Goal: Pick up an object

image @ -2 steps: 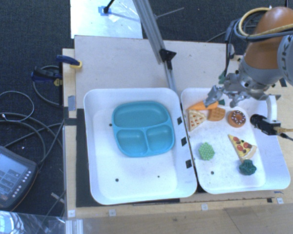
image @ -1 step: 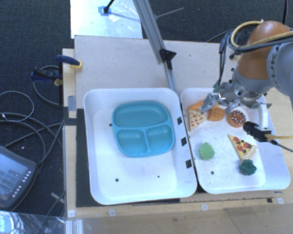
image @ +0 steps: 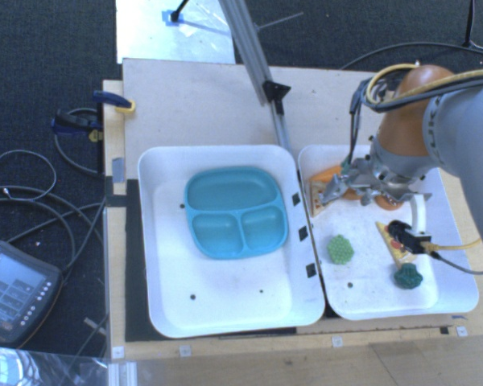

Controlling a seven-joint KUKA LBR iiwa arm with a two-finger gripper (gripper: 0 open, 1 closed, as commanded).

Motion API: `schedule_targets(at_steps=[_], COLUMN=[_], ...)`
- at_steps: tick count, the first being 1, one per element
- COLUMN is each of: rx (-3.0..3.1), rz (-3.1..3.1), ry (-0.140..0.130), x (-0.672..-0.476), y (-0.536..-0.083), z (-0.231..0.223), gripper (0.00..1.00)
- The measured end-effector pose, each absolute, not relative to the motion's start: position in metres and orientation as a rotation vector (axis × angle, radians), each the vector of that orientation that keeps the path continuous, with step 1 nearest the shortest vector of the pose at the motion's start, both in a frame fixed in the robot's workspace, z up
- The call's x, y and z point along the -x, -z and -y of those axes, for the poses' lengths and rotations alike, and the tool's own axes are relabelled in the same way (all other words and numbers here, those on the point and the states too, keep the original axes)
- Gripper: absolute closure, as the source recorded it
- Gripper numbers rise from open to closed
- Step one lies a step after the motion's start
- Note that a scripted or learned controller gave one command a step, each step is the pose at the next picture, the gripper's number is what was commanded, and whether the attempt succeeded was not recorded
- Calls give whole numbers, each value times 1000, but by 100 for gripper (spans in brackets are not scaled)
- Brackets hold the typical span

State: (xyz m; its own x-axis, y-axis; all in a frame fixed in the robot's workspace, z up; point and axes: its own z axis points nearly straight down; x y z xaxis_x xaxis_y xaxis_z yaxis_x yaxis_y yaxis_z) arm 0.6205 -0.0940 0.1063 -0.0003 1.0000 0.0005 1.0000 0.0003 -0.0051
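My gripper (image: 328, 190) hangs low over the back left corner of the right bin (image: 455, 294). An orange object (image: 328, 173) lies right under it, partly hidden by the gripper; I cannot tell whether they touch. In front of it, a light green bumpy object (image: 340, 249) lies on the bin floor. A dark green object (image: 407, 277) rests near the front right. A yellow wedge-shaped piece (image: 387, 243) lies between the two green ones.
The left bin (image: 157, 244) holds a blue divided plate (image: 235, 211). A grey pole (image: 249, 43) slants down from the back to the wall between the bins. Cables and a handheld pendant (image: 12, 289) lie on the floor at the left.
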Motion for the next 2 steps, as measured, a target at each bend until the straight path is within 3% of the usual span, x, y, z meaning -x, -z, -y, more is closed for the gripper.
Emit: schedule_targets(at_steps=[1,2], rx=[2223,2226], rz=[2223,2225], ry=[4,6], x=[-623,-627], y=[-121,-168], z=[94,101], gripper=[100,100])
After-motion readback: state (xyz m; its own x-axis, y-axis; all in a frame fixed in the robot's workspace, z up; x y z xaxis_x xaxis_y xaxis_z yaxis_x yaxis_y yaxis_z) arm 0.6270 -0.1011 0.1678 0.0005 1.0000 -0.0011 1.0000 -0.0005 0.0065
